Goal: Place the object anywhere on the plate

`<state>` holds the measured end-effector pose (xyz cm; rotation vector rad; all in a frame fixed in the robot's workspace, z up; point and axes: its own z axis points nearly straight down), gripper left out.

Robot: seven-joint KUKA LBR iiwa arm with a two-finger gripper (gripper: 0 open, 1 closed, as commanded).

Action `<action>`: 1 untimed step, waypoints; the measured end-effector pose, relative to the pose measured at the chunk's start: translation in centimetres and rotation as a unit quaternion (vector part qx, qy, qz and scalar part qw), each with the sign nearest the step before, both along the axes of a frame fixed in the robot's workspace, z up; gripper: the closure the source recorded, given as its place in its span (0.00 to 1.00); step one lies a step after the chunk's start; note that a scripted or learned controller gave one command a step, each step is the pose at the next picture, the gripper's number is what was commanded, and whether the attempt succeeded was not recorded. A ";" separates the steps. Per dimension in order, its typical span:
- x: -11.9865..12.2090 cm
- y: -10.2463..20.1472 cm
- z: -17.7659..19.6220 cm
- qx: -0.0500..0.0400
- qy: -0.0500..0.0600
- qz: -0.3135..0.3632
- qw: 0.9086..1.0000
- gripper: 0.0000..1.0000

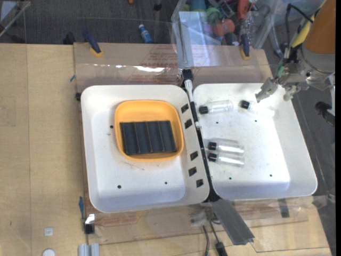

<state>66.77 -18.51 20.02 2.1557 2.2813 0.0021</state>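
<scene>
A: Wooden worktop [37, 116] carries two white bins side by side, with a clear tub of bright odds and ends [229, 7] at the upper middle of the frame. How far along is the job?

B: Judging by how things lie, it's either done or just starting over. The orange plate [121, 113] sits in the left bin [96, 185], and a dark ribbed block [148, 137] already lies flat across its middle, well inside the rim.

A: And the right bin [282, 164]?

B: Three clear vials with black caps: one [216, 108] near its upper left, two [226, 152] lying together near the centre. A small black cap-like piece [244, 104] rests just beside the upper vial.

A: Which one counts as the object?

B: I can't say for certain. If it's the block, nothing is left but to pull away. If it's a vial, all of them are untouched.

A: The hand?

B: The hand [276, 89] hovers over the upper right corner of the right bin, prongs spread apart, nothing between them.

A: Any writing?

B: Faint reddish print runs along the plastic sheet [133, 63] above the bins, too blurred to read. No brand shows anywhere.
</scene>
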 end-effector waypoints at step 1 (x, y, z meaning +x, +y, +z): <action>0.0 -3.8 2.2 -0.001 -0.001 0.032 1.000 0.00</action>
